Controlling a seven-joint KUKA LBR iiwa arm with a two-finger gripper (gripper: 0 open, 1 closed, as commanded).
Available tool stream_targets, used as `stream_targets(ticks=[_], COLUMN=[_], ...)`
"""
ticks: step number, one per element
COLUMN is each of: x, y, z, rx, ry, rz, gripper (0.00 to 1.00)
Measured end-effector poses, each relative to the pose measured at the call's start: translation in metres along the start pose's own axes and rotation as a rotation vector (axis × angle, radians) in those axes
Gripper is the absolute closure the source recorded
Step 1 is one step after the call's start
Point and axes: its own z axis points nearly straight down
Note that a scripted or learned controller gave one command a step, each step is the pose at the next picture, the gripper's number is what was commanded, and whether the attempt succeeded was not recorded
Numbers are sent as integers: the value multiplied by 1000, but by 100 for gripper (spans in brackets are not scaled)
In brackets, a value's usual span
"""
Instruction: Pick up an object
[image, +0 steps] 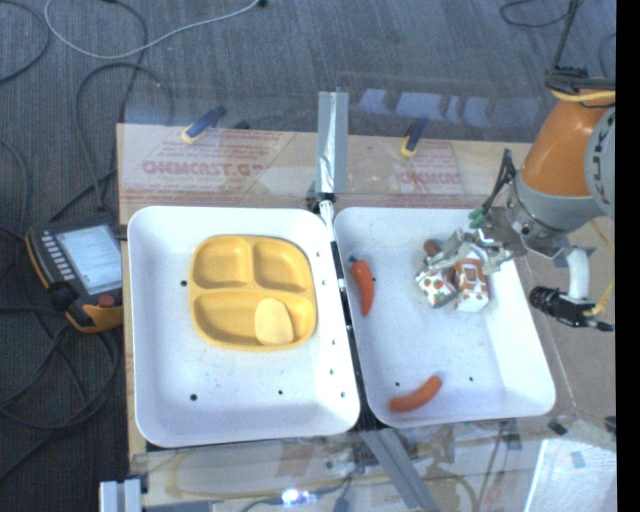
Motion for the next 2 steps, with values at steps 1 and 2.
stream_targets(ticks=[1,2], x=[-28,-47], y=[48,14], z=[87,101], rx=[-2,-27], ry=[-2,2], rz=[-92,-157], gripper=[0,0])
